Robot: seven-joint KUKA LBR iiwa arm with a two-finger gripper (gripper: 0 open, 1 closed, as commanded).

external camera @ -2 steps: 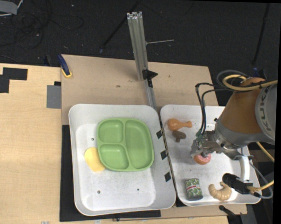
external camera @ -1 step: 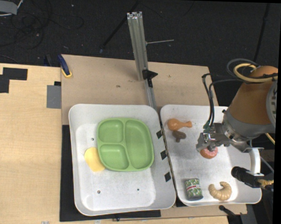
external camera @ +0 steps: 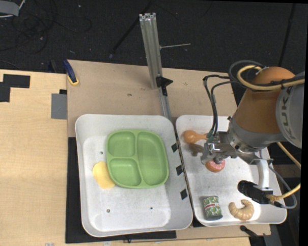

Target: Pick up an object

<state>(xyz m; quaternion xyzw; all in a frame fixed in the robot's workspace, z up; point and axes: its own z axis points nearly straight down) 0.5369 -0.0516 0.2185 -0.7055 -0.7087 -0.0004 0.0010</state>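
My pincer [external camera: 214, 155] hangs over the right bin [external camera: 272, 217], the red round piece [external camera: 216, 166] directly beneath it; I cannot tell its opening.

Claw [external camera: 214, 154] over red object [external camera: 216, 165], perhaps touching.

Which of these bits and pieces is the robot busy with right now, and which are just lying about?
Likely part of the job:
- gripper, low in the right bin
- red round object, just beneath it
- orange object, close beside it

Just lying about:
- green can
- croissant-shaped object
- green divided plate in the left bin
- yellow object beside the plate
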